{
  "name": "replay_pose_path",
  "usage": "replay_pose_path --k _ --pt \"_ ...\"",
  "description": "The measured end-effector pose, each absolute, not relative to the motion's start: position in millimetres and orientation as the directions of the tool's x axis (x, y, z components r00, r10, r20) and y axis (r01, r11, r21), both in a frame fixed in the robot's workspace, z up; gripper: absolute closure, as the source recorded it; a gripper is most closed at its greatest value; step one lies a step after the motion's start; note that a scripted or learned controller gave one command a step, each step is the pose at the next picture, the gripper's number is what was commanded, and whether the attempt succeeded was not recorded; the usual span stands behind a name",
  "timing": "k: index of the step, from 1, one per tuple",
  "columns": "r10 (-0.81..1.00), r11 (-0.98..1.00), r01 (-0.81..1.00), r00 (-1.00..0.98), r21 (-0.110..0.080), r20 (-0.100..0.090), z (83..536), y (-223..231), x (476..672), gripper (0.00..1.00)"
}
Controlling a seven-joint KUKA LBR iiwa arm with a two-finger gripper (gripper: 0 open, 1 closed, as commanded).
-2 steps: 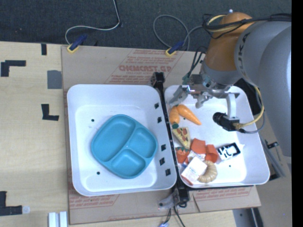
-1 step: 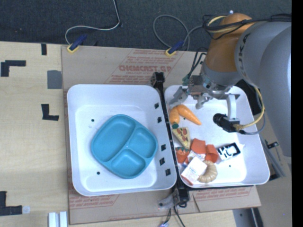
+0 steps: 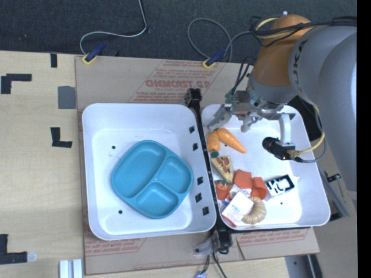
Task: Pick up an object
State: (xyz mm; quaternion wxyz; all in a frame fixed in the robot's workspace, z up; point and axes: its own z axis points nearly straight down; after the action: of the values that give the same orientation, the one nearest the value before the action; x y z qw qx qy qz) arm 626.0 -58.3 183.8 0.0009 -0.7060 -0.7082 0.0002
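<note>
My gripper (image 3: 235, 120) hangs over the upper part of the right bin (image 3: 307, 172), with its two fingers spread apart and nothing between them. Just below the fingers lies an orange carrot (image 3: 229, 139). Further down the bin hold a pizza slice (image 3: 223, 165), red pieces (image 3: 249, 184), a white packet (image 3: 236, 208), a tan croissant-like piece (image 3: 256, 212) and a black-and-white card (image 3: 280, 184).
The left bin (image 3: 98, 126) holds a blue divided plate (image 3: 152, 178). A black divider (image 3: 200, 149) runs between the bins. The grey arm with its orange band (image 3: 278, 57) covers the right bin's upper right. Cables (image 3: 203, 33) trail across the cardboard behind.
</note>
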Motion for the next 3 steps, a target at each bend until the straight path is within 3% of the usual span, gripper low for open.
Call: replay_pose_path --k 1,2,3 --pt "1.000 0.002 1.000 -0.002 -0.001 0.001 183.9 -55.9 627.7 0.00" --pt "1.000 0.001 1.000 -0.001 -0.004 -0.001 106.3 -98.8 638.9 0.00" --pt "1.000 0.001 1.000 -0.001 0.001 -0.002 85.7 -94.6 630.8 0.00"
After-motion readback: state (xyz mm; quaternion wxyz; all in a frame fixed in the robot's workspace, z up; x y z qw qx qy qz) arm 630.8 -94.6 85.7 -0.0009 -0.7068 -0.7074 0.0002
